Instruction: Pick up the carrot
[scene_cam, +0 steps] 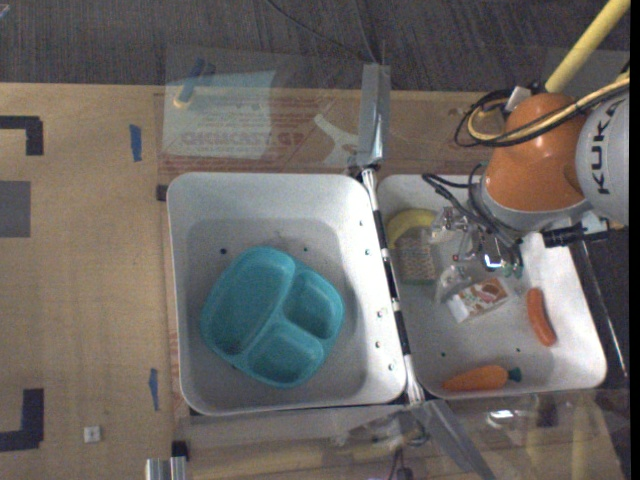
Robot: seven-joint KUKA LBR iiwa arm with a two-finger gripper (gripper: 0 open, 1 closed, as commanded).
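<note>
The arm is reaching in from the right, and its gripper [487, 259] is hanging low over the middle of the right bin [590, 353], just above a small printed packet [476, 297]. Whether it is clenched or released, I cannot tell from here. The carrot [480, 377] is lying flat near that bin's front wall, well apart from the gripper. A hot dog [541, 316] is lying nearby. A teal divided plate [272, 314] is sitting in the left bin [190, 218].
</note>
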